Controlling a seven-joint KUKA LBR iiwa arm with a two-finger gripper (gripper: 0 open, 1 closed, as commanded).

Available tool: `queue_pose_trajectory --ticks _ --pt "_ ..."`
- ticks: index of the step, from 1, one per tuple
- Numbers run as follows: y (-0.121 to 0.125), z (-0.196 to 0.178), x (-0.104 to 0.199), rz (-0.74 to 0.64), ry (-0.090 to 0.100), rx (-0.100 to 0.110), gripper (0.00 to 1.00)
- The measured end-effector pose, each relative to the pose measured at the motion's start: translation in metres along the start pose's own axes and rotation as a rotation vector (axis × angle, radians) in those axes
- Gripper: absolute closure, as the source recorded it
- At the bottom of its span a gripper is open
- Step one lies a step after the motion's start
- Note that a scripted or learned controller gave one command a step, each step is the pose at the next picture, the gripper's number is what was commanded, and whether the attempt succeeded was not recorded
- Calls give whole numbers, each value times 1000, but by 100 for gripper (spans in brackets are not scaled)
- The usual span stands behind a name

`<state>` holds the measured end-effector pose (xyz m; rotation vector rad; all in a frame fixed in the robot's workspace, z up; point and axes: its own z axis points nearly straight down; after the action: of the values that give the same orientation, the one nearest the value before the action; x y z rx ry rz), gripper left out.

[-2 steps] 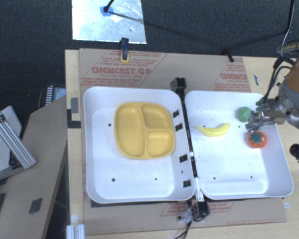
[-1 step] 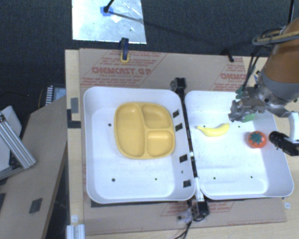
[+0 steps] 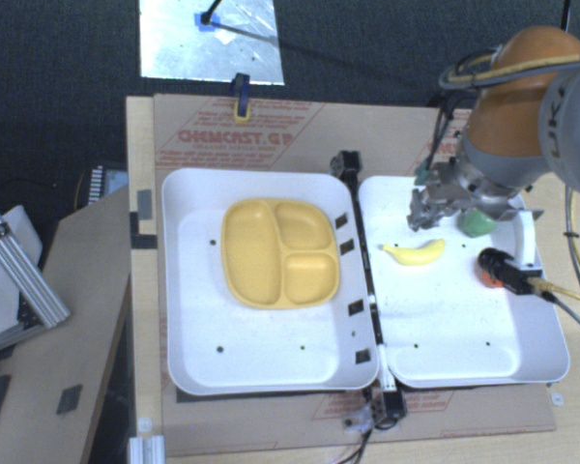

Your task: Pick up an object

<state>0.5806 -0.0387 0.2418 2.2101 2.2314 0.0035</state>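
Note:
A small yellow banana (image 3: pixel 416 252) lies in the right bin (image 3: pixel 464 356), near its left wall. My gripper (image 3: pixel 423 217) hangs just above and behind the banana, pointing down, and nothing shows in its grasp. A green rounded object (image 3: pixel 478 223) sits right of the gripper, partly hidden by the wrist. An orange-red object (image 3: pixel 484 271) lies further right, partly covered.
The left bin (image 3: pixel 198 336) holds a yellow divided plate (image 3: pixel 278 253). A black divider with clips (image 3: pixel 360 259) runs between the two bins. The right bin's front half is bare white floor. Cardboard lies under both bins.

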Motion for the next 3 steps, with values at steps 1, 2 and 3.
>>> queue_pose_trajectory --ticks 1,2,3 --pt "25 -6 49 -1 1 -2 100" --pt "56 13 94 1 -1 -1 100" --pt "85 24 138 1 0 -2 100"
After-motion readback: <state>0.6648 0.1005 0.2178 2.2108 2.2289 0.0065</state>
